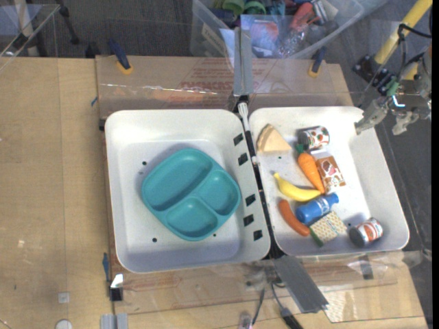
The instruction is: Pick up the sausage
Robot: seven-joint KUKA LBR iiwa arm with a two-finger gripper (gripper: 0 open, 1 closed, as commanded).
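The sausage (293,218) is a short red-orange link lying at a slant in the right bin (384,184), near its front left. It lies just below the banana (296,190) and beside the blue bottle (317,208). My gripper (385,120) hangs over the right bin's far right corner, well away from the sausage. Its fingers stand open with nothing between them.
The right bin also holds a bread wedge (272,141), a carrot (310,170), a small box (330,171), a cracker (327,227) and two cans (314,138) (366,232). A teal divided plate (190,193) lies in the left bin (123,184). A clear tub of toys (274,9) stands behind.
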